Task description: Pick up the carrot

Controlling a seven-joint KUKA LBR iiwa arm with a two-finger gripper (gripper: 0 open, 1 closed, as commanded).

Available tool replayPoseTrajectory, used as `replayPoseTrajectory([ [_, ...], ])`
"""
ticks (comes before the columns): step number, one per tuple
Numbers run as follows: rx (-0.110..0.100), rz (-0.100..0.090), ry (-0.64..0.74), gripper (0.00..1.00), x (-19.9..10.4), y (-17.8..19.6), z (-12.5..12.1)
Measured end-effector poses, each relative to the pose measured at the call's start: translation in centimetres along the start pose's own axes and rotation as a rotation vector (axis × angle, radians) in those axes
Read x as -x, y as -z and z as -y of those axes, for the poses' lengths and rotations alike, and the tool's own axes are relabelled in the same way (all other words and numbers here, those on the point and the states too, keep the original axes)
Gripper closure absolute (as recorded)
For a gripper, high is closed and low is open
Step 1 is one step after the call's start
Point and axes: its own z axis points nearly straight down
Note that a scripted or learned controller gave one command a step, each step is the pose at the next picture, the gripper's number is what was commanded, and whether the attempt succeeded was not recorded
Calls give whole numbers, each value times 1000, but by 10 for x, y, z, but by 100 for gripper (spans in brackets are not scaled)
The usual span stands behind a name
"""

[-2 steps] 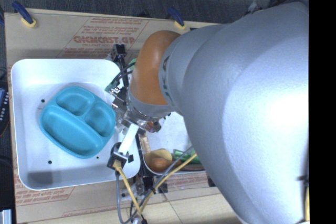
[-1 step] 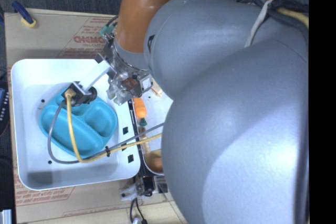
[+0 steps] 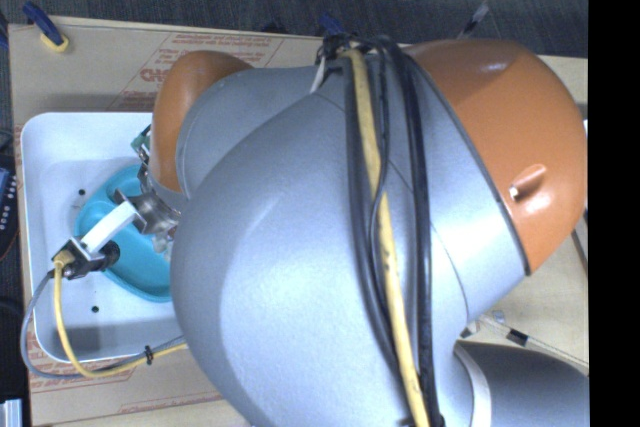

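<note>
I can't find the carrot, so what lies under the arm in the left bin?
Under the arm, the left bin shows a bare white floor and a light blue object. The arm covers the rest, so I cannot tell whether a carrot lies there.

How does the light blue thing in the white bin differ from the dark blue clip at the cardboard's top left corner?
The light blue rounded object is much larger than the dark blue clip. The object lies in the white bin, partly hidden by the grey arm; the clip sits at the cardboard edge, unobstructed. Both are blue.
</note>
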Motion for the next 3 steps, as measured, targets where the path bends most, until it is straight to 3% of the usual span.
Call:
replayPoseTrajectory([
  [1,0,-14,-180,100,13,-65,-3],
  [2,0,-17,-235,100,12,-2,11],
  [3,3,-14,-235,0,13,-3,10],
])
